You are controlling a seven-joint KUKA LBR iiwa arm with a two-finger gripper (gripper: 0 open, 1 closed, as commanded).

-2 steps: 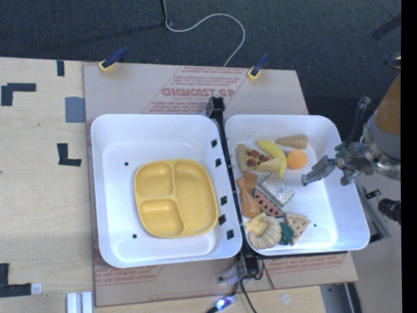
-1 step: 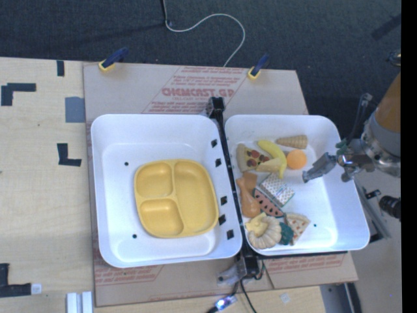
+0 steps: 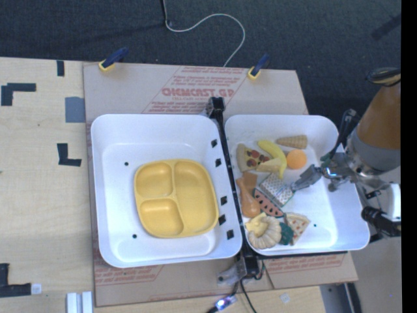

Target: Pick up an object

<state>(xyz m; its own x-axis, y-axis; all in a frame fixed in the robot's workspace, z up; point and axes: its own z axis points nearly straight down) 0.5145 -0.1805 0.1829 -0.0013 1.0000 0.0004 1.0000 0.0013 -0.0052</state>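
Two bins: white and shallow, side by side on a brown cardboard sheet [image 3: 195,90] printed in red, atop a pale wooden bench [image 3: 39,194].
Bench markings: black tape shapes at far left.
Clamps: one yellow-and-blue clip [image 3: 113,59] at the cardboard's upper left corner, another [image 3: 258,65] at upper right.
Cable: a thin white cord [image 3: 208,21] loops across the dark floor above the cardboard.
Left bin [image 3: 111,135]: holds one yellow divided plate [image 3: 174,197] with three compartments, lying flat near the centre.
Divider: a black strip [image 3: 225,175] runs between the two bins.
Right bin [image 3: 345,220]: toy food crowded in its left half.
Upper cluster: a pizza slice [image 3: 249,158] lies beside a yellow banana [image 3: 273,155]; an ice-cream cone [image 3: 292,141] lies above an orange ball [image 3: 296,159].
Middle cluster: an orange-brown piece [image 3: 247,197] against the divider, a watermelon slice [image 3: 272,204] just beside it, a grey grater-like piece [image 3: 274,189] on top.
Lower cluster: a pale round pastry [image 3: 264,232] next to a small wedge [image 3: 296,223].
Arm [image 3: 378,129]: grey with orange band, reaching in from the right over the right bin.
Claw [image 3: 306,179]: low over the bin, tips at the grater's right edge; whether clenched or released cannot be told.
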